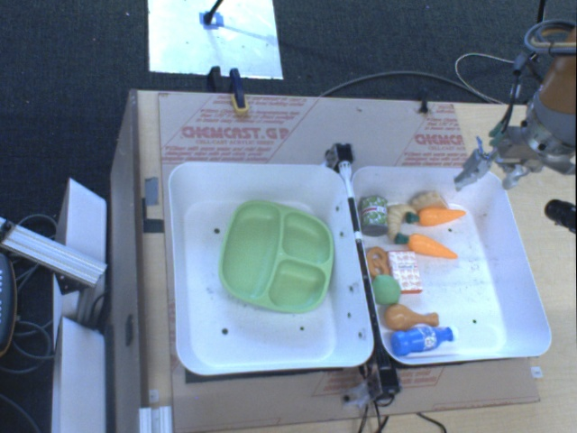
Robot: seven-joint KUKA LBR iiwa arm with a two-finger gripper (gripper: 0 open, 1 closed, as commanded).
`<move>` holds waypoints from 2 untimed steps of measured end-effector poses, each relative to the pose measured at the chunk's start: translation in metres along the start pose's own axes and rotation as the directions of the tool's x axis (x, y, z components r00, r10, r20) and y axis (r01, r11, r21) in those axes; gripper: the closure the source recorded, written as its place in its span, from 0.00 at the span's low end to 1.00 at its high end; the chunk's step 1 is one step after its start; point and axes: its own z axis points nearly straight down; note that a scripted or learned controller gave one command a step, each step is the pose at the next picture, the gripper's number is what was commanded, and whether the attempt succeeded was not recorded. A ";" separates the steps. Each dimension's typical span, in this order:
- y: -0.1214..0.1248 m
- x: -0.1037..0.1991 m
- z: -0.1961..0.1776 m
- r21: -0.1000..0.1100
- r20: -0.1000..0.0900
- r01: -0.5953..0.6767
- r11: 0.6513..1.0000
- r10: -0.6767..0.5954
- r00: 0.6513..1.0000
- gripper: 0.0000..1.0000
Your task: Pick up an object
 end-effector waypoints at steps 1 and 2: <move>-0.003 0.031 0.103 0.002 -0.001 0.002 1.000 -0.002 1.000 0.00; -0.032 0.049 0.139 -0.007 0.002 -0.002 1.000 0.002 1.000 0.00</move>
